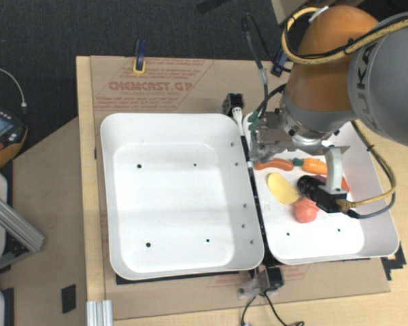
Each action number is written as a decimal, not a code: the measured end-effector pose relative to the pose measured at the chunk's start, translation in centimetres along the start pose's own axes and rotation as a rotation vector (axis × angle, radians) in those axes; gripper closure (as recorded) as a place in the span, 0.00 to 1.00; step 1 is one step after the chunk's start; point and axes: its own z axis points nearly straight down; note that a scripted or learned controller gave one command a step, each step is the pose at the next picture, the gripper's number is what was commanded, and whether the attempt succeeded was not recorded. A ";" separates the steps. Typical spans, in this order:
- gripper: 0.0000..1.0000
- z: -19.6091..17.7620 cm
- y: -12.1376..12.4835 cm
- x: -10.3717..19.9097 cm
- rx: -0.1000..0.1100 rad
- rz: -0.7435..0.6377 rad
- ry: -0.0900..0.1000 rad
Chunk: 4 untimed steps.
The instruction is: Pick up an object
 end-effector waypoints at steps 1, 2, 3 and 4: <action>1.00 7.6 -4.1 -7.1 0.014 0.016 -0.003; 1.00 3.2 -6.5 -14.1 0.001 0.018 -0.008; 1.00 -0.7 -4.6 -9.5 -0.001 0.005 -0.004; 1.00 3.4 -6.8 -22.6 0.010 0.024 -0.006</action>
